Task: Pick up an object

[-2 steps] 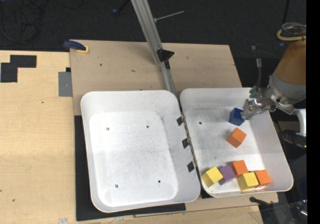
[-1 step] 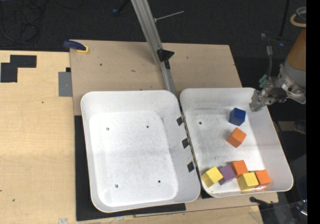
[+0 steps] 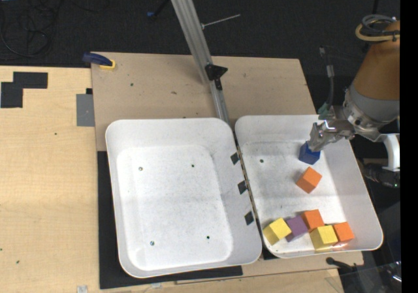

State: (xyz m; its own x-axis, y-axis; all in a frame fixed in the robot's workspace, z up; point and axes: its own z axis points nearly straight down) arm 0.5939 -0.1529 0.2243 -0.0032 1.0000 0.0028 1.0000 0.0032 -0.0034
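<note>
Watching from my station, I saw the fingers [image 3: 316, 141] reaching down into the right bin [image 3: 369, 213], directly over a blue block [image 3: 309, 153] that sat touching their tips; I could not tell whether they were apart or clamped on it, nor which way its long axis ran. Just below them lay one orange block [image 3: 308, 180], tilted. Further below, clustered along the bin's near rim, I counted two yellow blocks, one purple block [image 3: 298, 226] and two more orange ones.
</note>
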